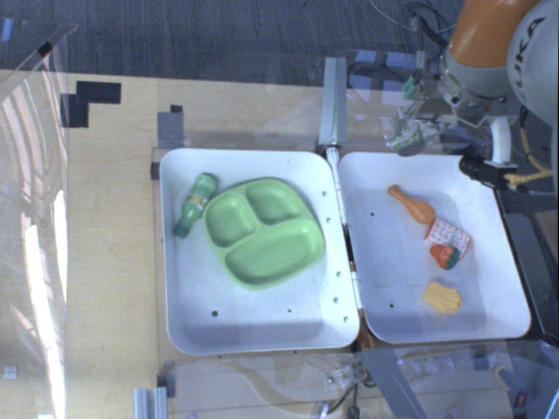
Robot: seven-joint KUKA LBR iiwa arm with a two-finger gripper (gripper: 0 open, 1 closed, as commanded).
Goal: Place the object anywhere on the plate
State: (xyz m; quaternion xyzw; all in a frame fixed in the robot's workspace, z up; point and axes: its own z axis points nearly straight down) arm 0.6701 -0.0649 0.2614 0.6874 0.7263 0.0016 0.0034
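Overhead, the pincer (410,133) hangs beyond the right bin (489,321) — grip state unreadable — while the green plate (262,230) fills the left bin (188,312).

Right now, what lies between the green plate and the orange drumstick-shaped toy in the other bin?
In the camera view, the two bins' adjoining rims and bare white floor of the right bin lie between the green plate and the orange toy.

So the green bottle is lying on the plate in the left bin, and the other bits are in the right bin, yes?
Not quite. The camera view shows the bottle lying beside the plate, on the left bin's floor, not on it. The other items are indeed in the right bin.
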